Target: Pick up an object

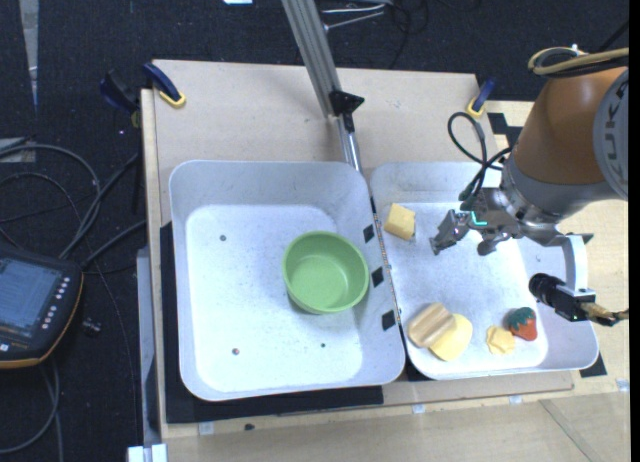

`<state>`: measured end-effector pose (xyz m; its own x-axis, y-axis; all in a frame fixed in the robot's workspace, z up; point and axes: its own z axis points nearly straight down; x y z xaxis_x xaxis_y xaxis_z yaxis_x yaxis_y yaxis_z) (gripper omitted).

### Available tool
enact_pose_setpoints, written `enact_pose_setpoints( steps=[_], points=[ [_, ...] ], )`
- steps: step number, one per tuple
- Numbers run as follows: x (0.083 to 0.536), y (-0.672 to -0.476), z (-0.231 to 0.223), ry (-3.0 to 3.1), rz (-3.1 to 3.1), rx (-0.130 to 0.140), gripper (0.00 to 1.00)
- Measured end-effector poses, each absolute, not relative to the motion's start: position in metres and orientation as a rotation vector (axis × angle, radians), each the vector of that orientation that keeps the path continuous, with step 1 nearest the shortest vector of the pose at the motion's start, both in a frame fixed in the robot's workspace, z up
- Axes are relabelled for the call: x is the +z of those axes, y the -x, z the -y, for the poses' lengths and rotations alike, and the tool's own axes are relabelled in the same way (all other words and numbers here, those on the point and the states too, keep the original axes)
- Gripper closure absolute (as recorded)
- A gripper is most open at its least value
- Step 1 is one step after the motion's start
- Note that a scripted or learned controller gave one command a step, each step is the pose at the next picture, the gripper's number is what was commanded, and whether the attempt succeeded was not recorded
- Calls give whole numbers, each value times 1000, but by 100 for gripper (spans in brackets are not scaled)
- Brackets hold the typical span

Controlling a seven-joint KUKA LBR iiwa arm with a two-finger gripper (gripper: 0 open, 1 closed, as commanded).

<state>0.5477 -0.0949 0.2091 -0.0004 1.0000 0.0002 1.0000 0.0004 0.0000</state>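
Right bin (560, 355) under me, my pincer (465, 235) hovers open and empty just right of the yellow block (401, 221), lined up to grab it.

The left bin (200, 250) is white with fine dark speckling, and the bowl (325, 271) in it is light green. The right bin (560, 350) is white too. In it lie a pale yellow block (401, 221), a tan and yellow piece (440, 330), a small yellow bit (500, 340) and something red with a green top (523, 323), perhaps a strawberry.
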Motion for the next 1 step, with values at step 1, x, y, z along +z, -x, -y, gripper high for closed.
enact_pose_setpoints(
  steps=[1],
  points=[
    [209, -548, 95, 2221, 2222, 0, 0]
  ],
)
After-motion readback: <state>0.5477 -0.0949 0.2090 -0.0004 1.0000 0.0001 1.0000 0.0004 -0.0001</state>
